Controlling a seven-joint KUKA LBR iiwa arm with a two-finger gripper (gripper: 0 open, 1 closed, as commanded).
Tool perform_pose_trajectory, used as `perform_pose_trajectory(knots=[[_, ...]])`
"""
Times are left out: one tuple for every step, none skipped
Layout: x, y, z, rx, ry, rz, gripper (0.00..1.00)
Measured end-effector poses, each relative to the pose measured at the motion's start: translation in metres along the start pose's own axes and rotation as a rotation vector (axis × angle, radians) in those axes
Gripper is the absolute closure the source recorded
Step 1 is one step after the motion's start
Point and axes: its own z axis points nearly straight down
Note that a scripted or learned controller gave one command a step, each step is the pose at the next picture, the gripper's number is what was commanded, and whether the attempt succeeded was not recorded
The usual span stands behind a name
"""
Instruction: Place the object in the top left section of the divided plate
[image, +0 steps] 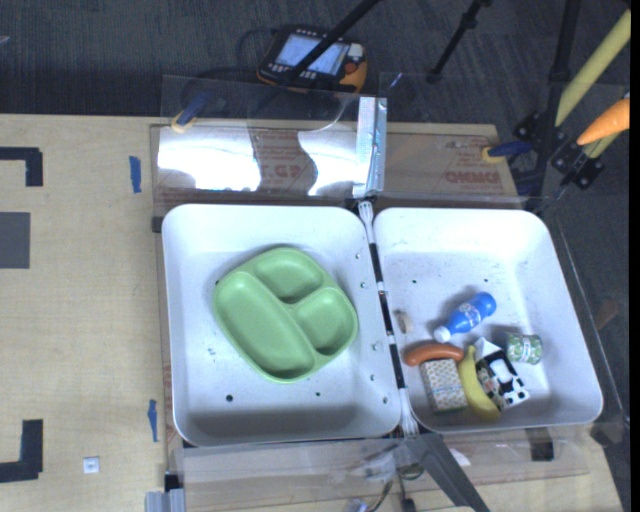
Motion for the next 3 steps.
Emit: perform_pose_trajectory(knots=[[-0.051,-0.037,0.042,0.017,0.004,-0.18,1.0],[-0.051,-0.036,0.031,0.014,0.004,-0.18,1.0],[-0.053,-0.073,0.041,0.018,0.003,-0.076,1.0]])
